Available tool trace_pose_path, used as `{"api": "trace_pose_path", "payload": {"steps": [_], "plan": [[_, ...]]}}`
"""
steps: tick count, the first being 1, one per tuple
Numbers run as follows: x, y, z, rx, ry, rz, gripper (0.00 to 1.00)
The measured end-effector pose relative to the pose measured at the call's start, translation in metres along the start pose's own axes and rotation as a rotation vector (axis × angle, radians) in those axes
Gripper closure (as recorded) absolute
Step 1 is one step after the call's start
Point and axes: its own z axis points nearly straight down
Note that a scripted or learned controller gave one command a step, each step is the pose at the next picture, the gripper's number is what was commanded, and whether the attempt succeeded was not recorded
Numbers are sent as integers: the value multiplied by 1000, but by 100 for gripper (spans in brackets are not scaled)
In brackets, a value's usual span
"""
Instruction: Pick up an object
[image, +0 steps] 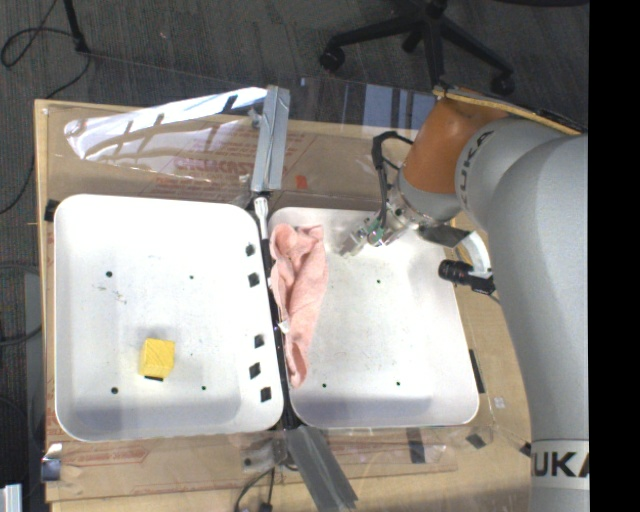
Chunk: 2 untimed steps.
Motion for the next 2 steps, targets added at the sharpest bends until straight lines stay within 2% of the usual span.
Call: {"api": "trace_pose_path", "payload": {"steps": [1, 2], "plan": [[1, 1, 0, -2, 0, -310, 100], [10, -6, 0, -2, -1, -681, 100]]}}
